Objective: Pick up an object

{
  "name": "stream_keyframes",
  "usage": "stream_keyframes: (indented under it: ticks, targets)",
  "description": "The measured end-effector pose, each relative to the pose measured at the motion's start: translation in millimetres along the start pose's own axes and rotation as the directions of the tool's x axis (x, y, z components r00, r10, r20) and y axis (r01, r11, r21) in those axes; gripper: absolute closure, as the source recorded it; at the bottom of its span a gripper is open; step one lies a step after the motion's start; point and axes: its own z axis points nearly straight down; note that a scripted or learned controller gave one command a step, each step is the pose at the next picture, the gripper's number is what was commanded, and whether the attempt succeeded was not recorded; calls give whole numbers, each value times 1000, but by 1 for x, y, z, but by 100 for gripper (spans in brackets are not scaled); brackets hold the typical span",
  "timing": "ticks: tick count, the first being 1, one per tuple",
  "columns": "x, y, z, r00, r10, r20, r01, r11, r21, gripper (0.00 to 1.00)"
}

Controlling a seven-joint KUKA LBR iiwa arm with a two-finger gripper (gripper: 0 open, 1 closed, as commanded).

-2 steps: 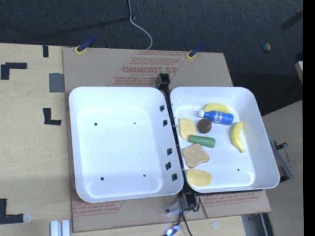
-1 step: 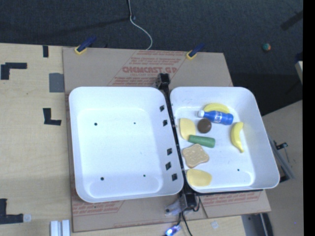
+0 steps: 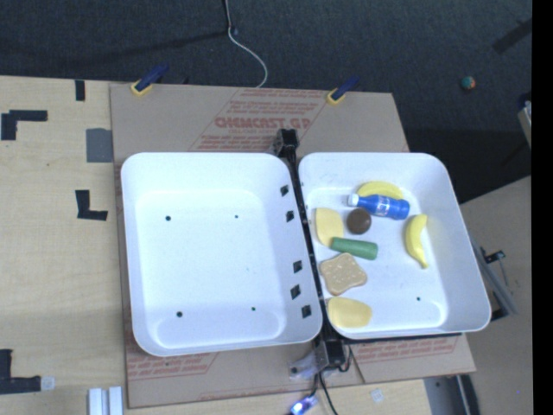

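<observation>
The right bin (image 3: pixel 449 188) holds several small objects. A blue bottle with a white cap (image 3: pixel 381 205) lies near the back, with a yellow piece (image 3: pixel 381 188) just behind it. A brown round piece (image 3: pixel 359 222) sits beside the bottle. A banana (image 3: pixel 417 239) lies toward the right. A pale yellow piece (image 3: pixel 327 226) rests by the left wall, a green cylinder (image 3: pixel 354 247) lies in the middle, a tan toast slice (image 3: pixel 343 272) sits below it, and a yellow lemon-like piece (image 3: pixel 349 312) is at the front.
The left bin (image 3: pixel 138 232) sits against the right bin, joined by a black-clipped divider (image 3: pixel 299 232). Both rest on a cardboard sheet (image 3: pixel 251 119) held by blue and yellow clamps. A cable (image 3: pixel 246 50) runs across the dark floor behind.
</observation>
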Motion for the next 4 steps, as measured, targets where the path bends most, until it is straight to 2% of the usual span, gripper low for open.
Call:
stream_keyframes:
  ticks: [1, 2, 3, 4]
  targets:
    - [-23, -30, -1, 1000, 3, -1, -3, 1000, 1, 100]
    - [-11, -65, -1, 1000, 2, -2, -2, 1000, 1, 100]
    - [6, 17, 0, 1000, -2, 0, 2, 1000, 0, 100]
    - [24, -51, -2, 1000, 1, -2, -1, 1000, 0, 100]
